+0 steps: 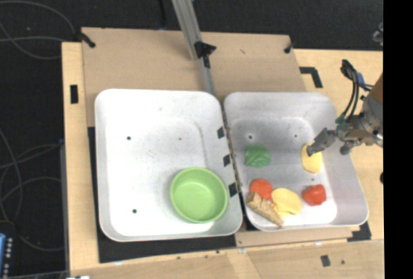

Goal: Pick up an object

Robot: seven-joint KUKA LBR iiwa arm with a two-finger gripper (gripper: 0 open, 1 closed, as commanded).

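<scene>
The right bin holds several small items: a green lump, a pale yellow piece by the right wall, a red piece, a yellow piece, an orange-red piece and a tan wedge. My gripper reaches in from the right edge, over the bin's right side. One finger sits just above the pale yellow piece, and the other finger stands apart to its right. The jaws are spread and nothing is between them.
A green bowl rests at the front right of the left bin. A slanted metal post rises behind the bins. Cables hang by the arm's wrist at the right.
</scene>
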